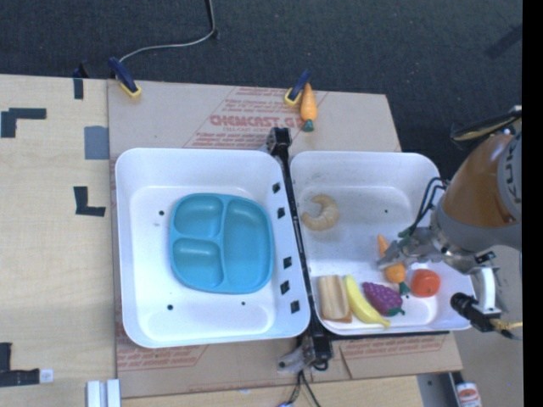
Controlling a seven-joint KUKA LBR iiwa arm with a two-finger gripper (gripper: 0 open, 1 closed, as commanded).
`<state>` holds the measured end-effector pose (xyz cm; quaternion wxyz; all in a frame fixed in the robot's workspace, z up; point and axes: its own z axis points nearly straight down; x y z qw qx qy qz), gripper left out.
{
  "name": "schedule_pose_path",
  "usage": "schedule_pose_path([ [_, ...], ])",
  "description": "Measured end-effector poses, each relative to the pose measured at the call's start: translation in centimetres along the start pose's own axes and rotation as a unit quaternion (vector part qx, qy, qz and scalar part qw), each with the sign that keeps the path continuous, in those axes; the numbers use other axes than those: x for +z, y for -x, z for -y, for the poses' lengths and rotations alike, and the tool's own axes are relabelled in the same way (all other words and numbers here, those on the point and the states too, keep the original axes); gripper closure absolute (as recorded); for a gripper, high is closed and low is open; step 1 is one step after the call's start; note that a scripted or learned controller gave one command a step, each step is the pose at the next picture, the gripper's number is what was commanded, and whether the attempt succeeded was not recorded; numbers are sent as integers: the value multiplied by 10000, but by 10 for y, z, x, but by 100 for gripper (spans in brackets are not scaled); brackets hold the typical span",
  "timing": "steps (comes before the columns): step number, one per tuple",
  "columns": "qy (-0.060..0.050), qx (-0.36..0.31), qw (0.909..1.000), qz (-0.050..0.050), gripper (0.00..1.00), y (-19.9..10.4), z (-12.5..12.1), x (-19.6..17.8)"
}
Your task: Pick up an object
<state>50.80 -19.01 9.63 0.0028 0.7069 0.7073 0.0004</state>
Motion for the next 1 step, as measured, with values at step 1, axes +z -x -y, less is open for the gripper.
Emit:
schedule_pose_path([
  [1,-6,-4,10000,-10,100,-44,-16,10],
])
